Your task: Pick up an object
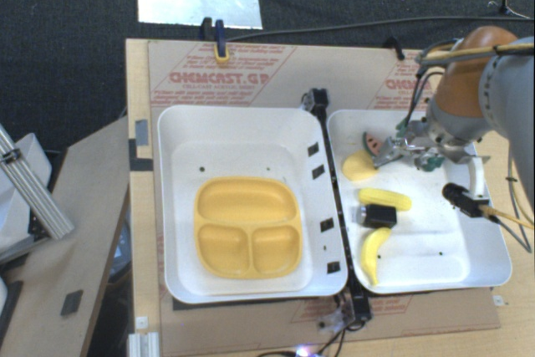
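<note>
The right bin (485, 263) holds several small things. A pale yellow rounded piece (359, 168) lies at the bin's left side, with a red and green watermelon slice (372, 144) just behind it. A yellow oblong piece (385, 198) rests on a black block (380, 216), and a banana (374, 253) lies near the front. My gripper (399, 148) reaches in from the right and sits low at the back of the bin, right beside the watermelon slice. Whether it touches the slice is unclear.
The left bin (180, 146) contains a yellow divided tray (247, 226). A black divider with clips (328, 180) runs between the two bins. The grey arm with its orange band (468, 88) hangs over the right bin's back right corner.
</note>
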Action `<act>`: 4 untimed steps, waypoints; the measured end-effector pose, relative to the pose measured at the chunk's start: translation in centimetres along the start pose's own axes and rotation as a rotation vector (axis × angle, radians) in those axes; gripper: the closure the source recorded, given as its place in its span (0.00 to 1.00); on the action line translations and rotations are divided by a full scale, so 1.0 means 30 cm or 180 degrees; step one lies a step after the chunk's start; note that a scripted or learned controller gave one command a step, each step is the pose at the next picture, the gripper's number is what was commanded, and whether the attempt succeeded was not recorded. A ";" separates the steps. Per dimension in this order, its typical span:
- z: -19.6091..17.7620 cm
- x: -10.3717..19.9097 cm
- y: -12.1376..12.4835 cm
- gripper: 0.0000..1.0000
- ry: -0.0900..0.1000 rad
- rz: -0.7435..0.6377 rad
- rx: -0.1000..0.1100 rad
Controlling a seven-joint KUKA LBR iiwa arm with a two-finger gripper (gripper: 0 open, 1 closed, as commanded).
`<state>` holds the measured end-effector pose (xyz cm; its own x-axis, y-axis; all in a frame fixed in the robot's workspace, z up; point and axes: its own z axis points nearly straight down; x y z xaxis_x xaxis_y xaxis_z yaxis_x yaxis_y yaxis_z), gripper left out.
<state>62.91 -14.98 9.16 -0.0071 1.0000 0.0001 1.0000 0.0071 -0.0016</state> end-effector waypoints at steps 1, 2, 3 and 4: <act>0.017 0.000 0.005 0.00 -0.0004 0.0001 -0.0015; -0.021 -0.001 0.010 1.00 -0.0008 -0.0005 -0.0030; -0.169 -0.010 0.022 1.00 -0.0004 0.0007 -0.0026; -0.320 -0.022 0.017 1.00 -0.0006 0.0011 -0.0027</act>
<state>63.43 -15.65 18.77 -0.0037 1.0000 -0.0017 1.0000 0.0037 0.0070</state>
